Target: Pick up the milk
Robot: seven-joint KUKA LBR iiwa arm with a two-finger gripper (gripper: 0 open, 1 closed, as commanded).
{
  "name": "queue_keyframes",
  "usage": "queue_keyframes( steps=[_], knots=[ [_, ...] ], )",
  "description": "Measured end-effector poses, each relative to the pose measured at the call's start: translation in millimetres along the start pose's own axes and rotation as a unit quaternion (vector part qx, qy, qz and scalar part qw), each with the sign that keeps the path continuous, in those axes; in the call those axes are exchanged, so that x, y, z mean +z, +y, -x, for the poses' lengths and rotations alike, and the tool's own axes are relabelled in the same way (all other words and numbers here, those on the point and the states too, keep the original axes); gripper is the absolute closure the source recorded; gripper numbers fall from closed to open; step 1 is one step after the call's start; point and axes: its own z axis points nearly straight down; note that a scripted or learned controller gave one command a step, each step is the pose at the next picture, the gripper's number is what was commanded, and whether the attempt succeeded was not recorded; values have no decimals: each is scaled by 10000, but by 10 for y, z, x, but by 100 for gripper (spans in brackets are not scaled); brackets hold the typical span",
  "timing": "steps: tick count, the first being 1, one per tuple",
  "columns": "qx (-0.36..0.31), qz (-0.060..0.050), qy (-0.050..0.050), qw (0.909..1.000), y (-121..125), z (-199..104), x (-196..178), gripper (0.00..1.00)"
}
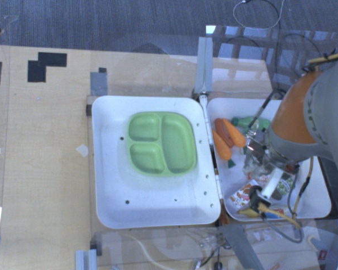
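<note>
My gripper (pixel 263 165) hangs low over the middle of the right bin (pixel 321 207), under the arm's orange band. Its metal parts are tangled with the things below it. Just under it, toward the bin's front, lies a small white pack with a colourful label (pixel 243 196), which looks like the milk. A white tube-shaped piece with a dark end (pixel 272 184) slants beside that pack; whether it belongs to the gripper or is a separate item is unclear. Nothing can be seen held off the bin floor.
Two orange carrots (pixel 228 134) lie at the right bin's left wall, with a green item (pixel 245 121) behind them. The left bin (pixel 110 207) holds a green three-part plate (pixel 160 143). A yellow cable (pixel 273 214) loops along the right bin's front rim.
</note>
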Motion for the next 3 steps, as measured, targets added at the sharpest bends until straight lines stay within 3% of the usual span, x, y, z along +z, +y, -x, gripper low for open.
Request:
queue_keyframes(
  steps=[1, 2, 3],
  knots=[
    [-2659, 8, 2, 9640, 1, -11, -86, 100],
    [-4851, 4, 7, 8745, -455, -716, -3, 100],
    [-4788, 6, 8, 8779, -928, -1376, -216, 100]
  ],
)
